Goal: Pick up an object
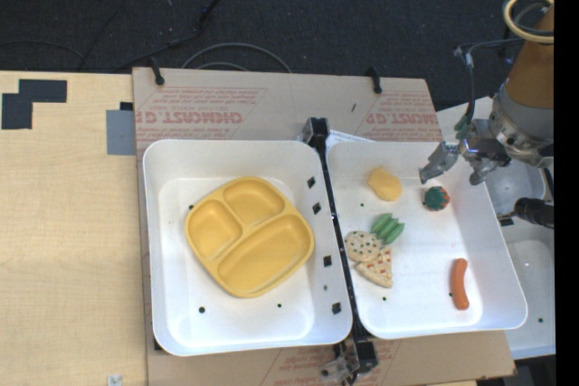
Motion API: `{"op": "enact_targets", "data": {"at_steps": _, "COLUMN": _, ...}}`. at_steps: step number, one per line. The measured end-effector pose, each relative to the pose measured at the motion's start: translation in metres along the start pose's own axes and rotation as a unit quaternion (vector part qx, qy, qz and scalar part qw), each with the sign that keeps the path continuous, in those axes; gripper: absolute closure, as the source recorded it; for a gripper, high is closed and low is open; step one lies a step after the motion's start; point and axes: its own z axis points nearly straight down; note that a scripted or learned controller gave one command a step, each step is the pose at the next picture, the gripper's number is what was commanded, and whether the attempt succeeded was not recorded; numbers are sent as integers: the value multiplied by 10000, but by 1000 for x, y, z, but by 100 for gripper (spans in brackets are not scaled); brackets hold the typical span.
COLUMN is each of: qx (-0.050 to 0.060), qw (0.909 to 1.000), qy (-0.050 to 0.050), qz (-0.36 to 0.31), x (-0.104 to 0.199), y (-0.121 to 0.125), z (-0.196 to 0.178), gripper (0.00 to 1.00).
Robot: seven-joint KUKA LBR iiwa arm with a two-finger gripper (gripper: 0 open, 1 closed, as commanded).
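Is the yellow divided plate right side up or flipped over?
Right side up: the yellow divided plate in the left bin shows its three hollow compartments facing the camera, with nothing in them.

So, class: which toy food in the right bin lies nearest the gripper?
The small dark green round piece, just below the gripper. The yellow piece, green pods, pizza slice and sausage lie farther.
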Motion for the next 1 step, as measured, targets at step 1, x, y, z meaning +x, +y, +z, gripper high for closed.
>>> {"op": "enact_targets", "data": {"at_steps": 1, "qx": -67, "qw": 10000, "qy": -13, "qz": -11, "x": 0, "y": 2, "z": -8, "gripper": 0}}
